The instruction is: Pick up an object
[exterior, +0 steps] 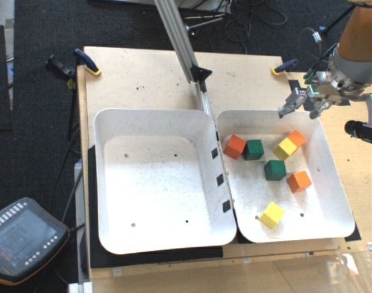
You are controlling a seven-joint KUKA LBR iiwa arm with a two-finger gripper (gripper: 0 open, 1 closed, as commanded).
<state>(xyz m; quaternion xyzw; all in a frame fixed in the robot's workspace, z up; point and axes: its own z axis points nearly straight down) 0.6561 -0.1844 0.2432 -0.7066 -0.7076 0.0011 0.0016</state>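
The gripper [303, 105] hangs over the far rim of the right bin [332, 163], near its far right corner, with its two dark fingers [288, 107] spread apart and nothing between them. Above it the grey wrist rises to the orange band of the arm [358, 38], which enters from the right edge. Just below the gripper, inside the right bin, an orange block [297, 139] and a yellow block [286, 148] sit touching each other. To their left a dark green cube [254, 149] rests just beside a red-orange cube [235, 146]. Nearer the middle of the bin lies a second green cube [275, 170], with another orange cube [299, 180] just to its right. A lone yellow cube [272, 215] sits apart from the rest, toward the near rim. The left bin [107, 163] lies beside the right one, their inner walls overlapping. Both bins rest on a pale wooden bench [143, 78], and a slanted metal rail [177, 29] runs down to meet the far rim between them. A handheld control pendant [21, 240] lies on the floor at lower left.
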